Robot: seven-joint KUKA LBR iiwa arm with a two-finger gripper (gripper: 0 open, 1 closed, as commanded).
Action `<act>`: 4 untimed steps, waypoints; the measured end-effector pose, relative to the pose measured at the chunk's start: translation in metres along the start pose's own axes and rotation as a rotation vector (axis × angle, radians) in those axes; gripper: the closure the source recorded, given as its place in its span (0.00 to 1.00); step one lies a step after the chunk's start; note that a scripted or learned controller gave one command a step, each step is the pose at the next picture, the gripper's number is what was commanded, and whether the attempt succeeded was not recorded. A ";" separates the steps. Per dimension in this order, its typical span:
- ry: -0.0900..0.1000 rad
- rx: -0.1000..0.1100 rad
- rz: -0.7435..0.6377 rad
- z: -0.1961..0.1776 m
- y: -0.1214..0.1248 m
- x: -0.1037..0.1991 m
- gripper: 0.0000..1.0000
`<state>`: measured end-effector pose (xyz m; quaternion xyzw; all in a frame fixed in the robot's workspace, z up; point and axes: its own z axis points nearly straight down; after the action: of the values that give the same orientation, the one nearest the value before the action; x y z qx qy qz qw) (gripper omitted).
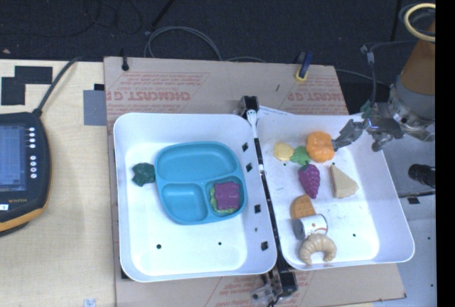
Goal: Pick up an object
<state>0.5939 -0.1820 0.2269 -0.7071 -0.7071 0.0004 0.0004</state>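
Two shallow white bins sit side by side on the bench, and we read them from the left. In the left bin (pixel 135 241) we see a small dark green piece (pixel 144 173) touching the left edge of a blue divided tray (pixel 192 170), whose lower right compartment holds a purple item on green (pixel 226 196).

In the right bin (pixel 391 227) the toy foods lie clustered in the left and middle part. Along the top run a pale yellow piece (pixel 284 151), a green leafy piece (pixel 299 155) and an orange fruit (pixel 320 146), each touching the next. Below them sits a purple grape bunch (pixel 309 179), with a tan cheese wedge (pixel 343 182) just to its right. Further down we find a brown bread piece (pixel 302 207), a small white can (pixel 312 225) and a croissant (pixel 318 249) near the bin's front edge.

At the right, the gripper (pixel 350 133) reaches in over the top of the right bin. One dark finger (pixel 347 135) points down-left, its tip just beside the orange fruit's right side. We cannot tell how far the fingers are spread, and we see nothing between them.
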 end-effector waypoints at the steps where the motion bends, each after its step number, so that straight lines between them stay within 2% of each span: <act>1: 0.002 0.002 -0.005 0.146 0.018 0.048 0.00; 2: 0.003 0.007 0.003 0.140 -0.042 0.060 0.00; 3: 0.001 0.004 0.008 0.129 -0.040 0.057 1.00; 4: 0.001 0.004 0.008 0.130 -0.040 0.057 0.00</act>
<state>0.5540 -0.1245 0.0970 -0.7099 -0.7043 0.0015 0.0023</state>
